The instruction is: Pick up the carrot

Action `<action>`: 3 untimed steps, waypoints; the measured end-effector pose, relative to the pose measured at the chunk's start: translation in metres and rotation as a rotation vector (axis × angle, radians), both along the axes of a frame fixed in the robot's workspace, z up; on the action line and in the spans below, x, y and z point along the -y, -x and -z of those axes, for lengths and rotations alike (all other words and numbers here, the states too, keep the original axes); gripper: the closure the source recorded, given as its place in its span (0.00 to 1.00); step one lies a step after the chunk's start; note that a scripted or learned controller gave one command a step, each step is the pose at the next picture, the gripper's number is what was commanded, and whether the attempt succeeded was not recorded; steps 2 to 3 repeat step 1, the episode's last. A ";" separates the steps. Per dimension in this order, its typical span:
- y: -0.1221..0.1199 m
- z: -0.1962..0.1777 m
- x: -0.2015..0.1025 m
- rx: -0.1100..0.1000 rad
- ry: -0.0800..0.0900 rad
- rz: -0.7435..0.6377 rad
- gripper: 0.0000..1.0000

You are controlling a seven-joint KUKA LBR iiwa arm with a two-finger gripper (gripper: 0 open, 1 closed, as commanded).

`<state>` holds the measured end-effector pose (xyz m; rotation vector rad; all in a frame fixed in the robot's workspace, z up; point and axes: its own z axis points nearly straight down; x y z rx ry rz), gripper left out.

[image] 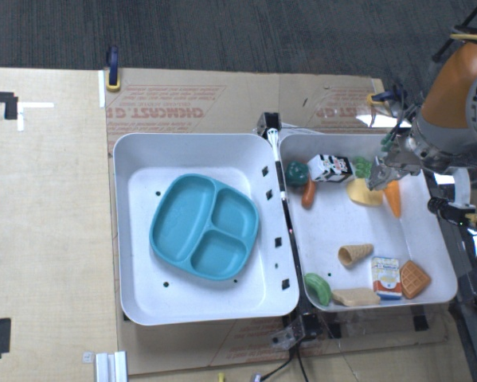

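The carrot (pixel 392 200), a short orange cone, lies in the right bin (pixel 433 237) near its far right wall, pointing toward the front. My gripper (pixel 379 178) hangs just above and to the left of the carrot's thick end, over a yellow wedge (pixel 365 195). The wrist hides the fingertips, and nothing shows whether they touch the carrot. The grey arm with its orange band (pixel 453 82) comes in from the upper right.
The right bin also holds a slim red-orange piece (pixel 308 196), a dark green item (pixel 297 172), a black-and-white toy (pixel 330 167), an ice cream cone (pixel 354 254), a carton (pixel 386 277), a waffle (pixel 414 278), a green vegetable (pixel 318 289) and bread (pixel 355 297). A blue divided plate (pixel 205 226) sits in the left bin (pixel 130 293).
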<state>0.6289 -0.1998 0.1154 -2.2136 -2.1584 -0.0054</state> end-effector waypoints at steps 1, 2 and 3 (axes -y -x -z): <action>0.001 -0.039 -0.033 0.023 0.044 0.313 1.00; 0.001 -0.039 -0.033 0.023 0.044 0.313 1.00; 0.001 -0.039 -0.033 0.023 0.044 0.313 1.00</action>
